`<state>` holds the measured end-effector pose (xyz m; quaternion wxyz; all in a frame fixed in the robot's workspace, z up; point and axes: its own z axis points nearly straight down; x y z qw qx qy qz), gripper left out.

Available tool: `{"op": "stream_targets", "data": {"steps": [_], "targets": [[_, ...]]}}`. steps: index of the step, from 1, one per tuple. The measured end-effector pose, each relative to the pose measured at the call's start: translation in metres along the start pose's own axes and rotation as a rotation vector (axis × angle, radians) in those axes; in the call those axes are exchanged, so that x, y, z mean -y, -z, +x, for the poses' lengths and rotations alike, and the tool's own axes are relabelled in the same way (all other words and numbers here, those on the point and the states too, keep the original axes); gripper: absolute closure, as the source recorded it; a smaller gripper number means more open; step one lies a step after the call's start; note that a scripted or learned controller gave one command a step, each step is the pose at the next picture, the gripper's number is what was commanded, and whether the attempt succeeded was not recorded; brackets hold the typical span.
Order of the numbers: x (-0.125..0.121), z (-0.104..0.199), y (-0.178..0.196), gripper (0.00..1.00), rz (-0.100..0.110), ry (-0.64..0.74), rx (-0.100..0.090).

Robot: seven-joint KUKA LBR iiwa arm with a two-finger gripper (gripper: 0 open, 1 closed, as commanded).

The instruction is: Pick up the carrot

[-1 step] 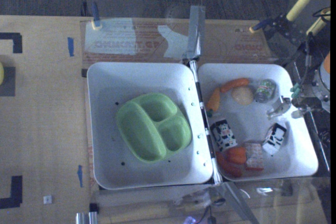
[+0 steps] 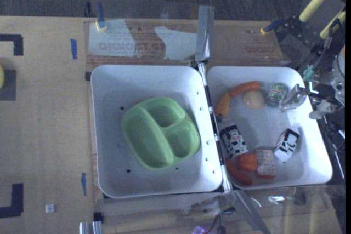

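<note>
Floor: dark carpet runs along the top, behind the pale wooden counter (image 2: 44, 118), which carries blue tape marks and black corner marks.
Left bin (image 2: 104, 172): white and shallow, holding a green divided plate (image 2: 160, 132) with three compartments, lying a little tilted near the middle.
Right bin (image 2: 312, 167): white, touching the left bin along the centre seam, with a scatter of small things inside.
Carrot (image 2: 245, 88): orange, lying on its side near the far wall of the right bin, just beside a round beige ball-like thing (image 2: 253, 99).
Other orange piece (image 2: 223, 104): a small wedge shape against the seam wall; I cannot tell what it is.
Can (image 2: 276, 95): small, greenish, right of the beige thing.
Cartons (image 2: 235, 141): one cow-patterned black-and-white box by the seam, a second (image 2: 287, 144) toward the right wall.
Red things (image 2: 245, 166): tomato-like shapes in the near corner, beside a pale checked item (image 2: 266, 158).
Arm: coming in from the right edge, with the jaws (image 2: 293, 97) over the right bin's far right part, near the can and apart from the carrot.
Jaws: too blurred and metallic to say whether spread or pressed together; I cannot tell.
</note>
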<state>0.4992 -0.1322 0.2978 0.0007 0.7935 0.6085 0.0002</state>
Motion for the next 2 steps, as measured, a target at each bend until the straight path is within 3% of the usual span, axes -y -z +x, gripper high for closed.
{"op": "stream_targets", "data": {"steps": [1, 2], "targets": [[-0.035, 0.002, -0.142, 0.0, 0.002, 0.145, -0.001], [-0.039, 0.032, -0.187, 0.0, -0.01, 0.332, 0.002]]}}
